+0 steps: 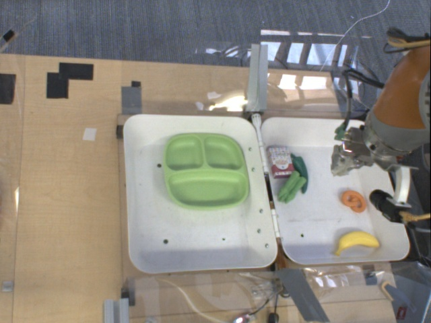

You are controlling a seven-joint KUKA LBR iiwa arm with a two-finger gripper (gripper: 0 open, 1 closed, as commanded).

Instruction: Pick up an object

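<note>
Camera view: grey two-finger gripper [342, 161] is hovering over the right white bin [316, 247]; jaws' opening, cannot tell.
Targets: orange ring-shaped toy [353, 201] is lying just below; yellow plastic banana [357, 241] nearer the front.
Advice: centring directly above 1 object before descending.

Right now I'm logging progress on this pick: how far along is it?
Nothing looks picked yet. The banana, orange piece, green vegetable and small box all lie on the right bin floor. The gripper hangs above that bin's upper right with nothing seen between its fingers. Left: come down on an object, grasp, lift.
</note>
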